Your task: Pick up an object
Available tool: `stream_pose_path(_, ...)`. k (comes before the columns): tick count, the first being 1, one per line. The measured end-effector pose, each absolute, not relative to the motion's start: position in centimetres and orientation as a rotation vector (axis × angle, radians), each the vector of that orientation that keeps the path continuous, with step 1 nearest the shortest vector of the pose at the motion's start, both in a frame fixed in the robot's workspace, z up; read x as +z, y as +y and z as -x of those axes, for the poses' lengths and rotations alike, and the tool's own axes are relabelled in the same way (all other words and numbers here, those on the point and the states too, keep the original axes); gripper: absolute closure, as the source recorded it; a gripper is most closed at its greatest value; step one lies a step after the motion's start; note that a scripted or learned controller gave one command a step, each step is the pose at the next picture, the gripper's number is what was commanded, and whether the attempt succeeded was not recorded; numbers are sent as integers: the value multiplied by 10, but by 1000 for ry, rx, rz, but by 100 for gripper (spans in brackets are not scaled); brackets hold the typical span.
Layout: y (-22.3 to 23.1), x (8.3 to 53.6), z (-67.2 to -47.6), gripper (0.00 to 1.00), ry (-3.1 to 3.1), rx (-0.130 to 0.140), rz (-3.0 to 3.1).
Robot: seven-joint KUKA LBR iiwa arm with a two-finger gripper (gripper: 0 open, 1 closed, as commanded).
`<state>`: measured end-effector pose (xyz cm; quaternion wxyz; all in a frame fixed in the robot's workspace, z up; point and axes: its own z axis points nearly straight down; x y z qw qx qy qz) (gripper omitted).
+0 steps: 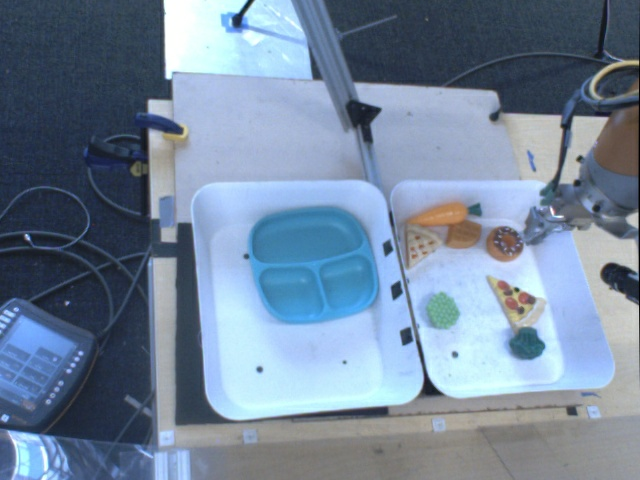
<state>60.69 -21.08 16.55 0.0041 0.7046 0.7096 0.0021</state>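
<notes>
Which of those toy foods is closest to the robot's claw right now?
The doughnut, round with dark icing. It lies just left of the gripper, while the pizza slice and carrot sit farther off.

The arm (612, 163) is grey, with an orange band just above its wrist. Yellow and dark cables loop above that band. Its end effector (545, 220) is small, metallic and silvery-grey.
</notes>
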Motion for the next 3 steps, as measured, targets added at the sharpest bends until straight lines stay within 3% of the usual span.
stream_pose_path(1,-211,218,-609,100,2224,6,-2207)
stream_pose_path(3,-112,207,-620,100,2234,4,-2210)
